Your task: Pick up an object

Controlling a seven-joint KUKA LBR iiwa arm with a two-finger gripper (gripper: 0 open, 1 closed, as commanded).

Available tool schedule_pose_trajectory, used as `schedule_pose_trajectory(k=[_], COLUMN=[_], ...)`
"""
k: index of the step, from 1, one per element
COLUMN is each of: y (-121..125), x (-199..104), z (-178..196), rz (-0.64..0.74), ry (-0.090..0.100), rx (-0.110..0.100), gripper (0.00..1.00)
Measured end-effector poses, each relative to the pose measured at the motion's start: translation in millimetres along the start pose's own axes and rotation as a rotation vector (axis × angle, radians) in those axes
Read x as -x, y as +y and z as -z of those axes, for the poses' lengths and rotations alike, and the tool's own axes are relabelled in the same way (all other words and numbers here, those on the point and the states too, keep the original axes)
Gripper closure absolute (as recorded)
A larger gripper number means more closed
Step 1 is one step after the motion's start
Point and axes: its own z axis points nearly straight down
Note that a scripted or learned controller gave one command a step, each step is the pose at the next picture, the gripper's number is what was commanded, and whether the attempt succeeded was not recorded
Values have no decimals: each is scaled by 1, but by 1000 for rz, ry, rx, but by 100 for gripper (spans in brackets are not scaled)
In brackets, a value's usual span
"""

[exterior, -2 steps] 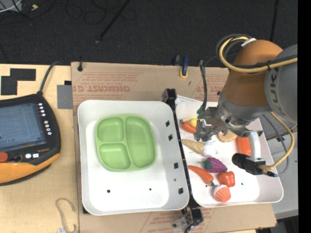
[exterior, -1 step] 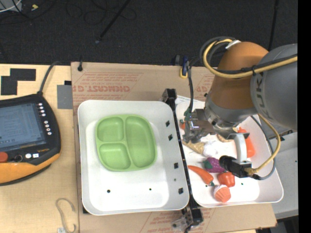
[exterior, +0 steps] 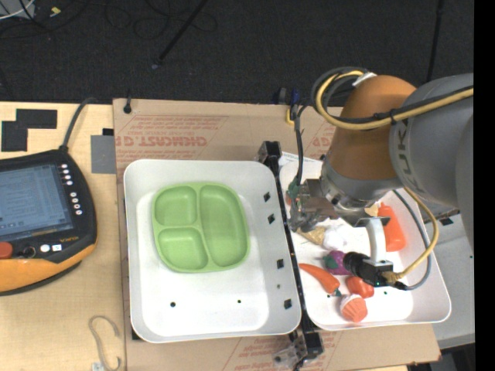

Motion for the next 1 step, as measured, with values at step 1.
schedule_pose_trajectory(k=[1], y=[-6], x=[1], z=[1], rz=[-6], ry=[1], rx=[1], gripper=[100])
